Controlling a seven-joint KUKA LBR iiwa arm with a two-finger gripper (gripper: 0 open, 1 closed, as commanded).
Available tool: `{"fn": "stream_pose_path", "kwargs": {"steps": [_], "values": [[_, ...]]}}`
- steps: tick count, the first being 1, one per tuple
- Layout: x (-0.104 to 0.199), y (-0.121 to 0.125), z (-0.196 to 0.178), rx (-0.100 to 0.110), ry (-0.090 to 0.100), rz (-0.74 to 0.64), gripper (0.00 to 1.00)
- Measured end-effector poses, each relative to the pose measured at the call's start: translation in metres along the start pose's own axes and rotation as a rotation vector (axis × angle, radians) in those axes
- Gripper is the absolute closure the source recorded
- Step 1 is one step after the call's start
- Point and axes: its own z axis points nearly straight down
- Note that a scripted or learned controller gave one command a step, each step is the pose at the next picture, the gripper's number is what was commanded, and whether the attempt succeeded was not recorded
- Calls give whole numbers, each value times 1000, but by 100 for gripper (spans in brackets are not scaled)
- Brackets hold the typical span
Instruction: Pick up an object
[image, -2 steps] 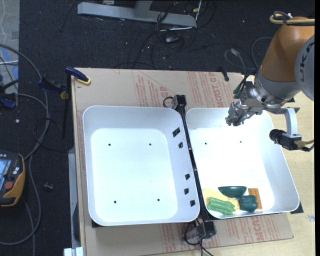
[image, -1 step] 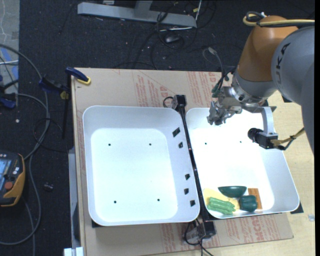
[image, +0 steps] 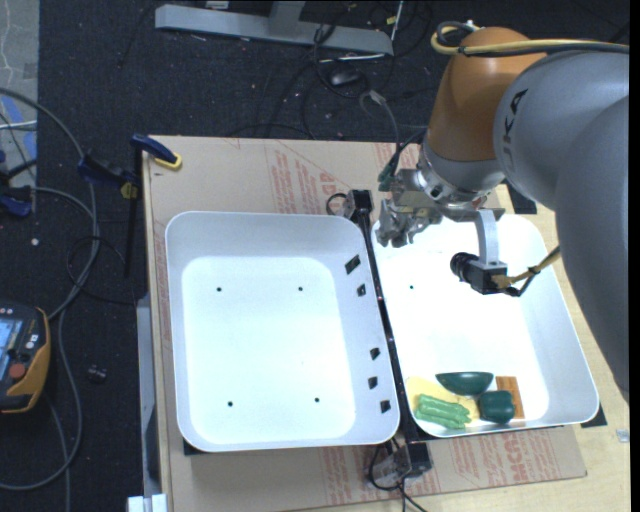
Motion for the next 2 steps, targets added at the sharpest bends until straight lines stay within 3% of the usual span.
{"fn": "stream_pose_path", "kwargs": {"steps": [1,2], "values": [[50,-1,-14,-1,0,1,100],[96,0,-2,0,-1,2,100]]}}
